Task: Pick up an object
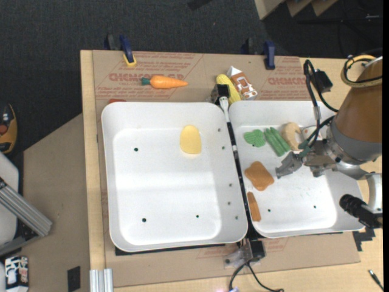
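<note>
The right bin (316,215) holds several small items. Among them are a green leafy piece (255,139), a green ridged piece (278,142), a pale beige lump (292,132), a flat orange-brown piece (260,176) and a thin orange stick (253,206). A yellow rounded piece (190,140) lies alone in the upper middle of the left bin (158,218). My gripper (287,168) hangs low over the right bin, just right of the orange-brown piece and below the green ridged piece. I see nothing held in it.
On the cardboard behind the bins lie a toy carrot (164,82), a yellow corn cob (225,87) and a small brown-and-white packet (244,86). Blue clamps (127,52) (268,54) grip the back edge. Black cables (314,84) run along the arm.
</note>
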You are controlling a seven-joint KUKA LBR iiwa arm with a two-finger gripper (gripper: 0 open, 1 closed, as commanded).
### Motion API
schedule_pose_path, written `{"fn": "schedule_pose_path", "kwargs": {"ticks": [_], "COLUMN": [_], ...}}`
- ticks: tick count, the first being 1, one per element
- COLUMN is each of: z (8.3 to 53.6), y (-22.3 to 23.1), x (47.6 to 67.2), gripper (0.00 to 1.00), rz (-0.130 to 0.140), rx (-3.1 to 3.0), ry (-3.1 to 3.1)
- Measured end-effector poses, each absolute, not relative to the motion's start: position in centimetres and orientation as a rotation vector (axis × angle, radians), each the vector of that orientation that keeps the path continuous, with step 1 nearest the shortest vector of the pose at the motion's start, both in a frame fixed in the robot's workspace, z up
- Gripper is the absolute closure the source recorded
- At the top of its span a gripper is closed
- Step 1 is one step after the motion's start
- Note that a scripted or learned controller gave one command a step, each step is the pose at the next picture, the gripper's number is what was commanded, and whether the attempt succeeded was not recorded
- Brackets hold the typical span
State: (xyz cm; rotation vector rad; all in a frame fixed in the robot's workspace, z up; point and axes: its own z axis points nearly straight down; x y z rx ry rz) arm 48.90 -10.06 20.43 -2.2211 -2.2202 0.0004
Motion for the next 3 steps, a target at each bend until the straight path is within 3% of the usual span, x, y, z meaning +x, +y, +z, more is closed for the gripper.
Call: {"fn": "schedule_pose_path", "kwargs": {"ticks": [1,2,3], "z": [18.3,18.5,16.1], "y": [-2.6,-3.2,-9.7], "x": [52.9,52.8,51.3], "gripper": [0.00,0.00,0.00], "rz": [-0.005,-0.002,0.009], "rx": [-2.212,-2.223,-2.227], "ry": [-2.231,-2.222,-2.211]}}
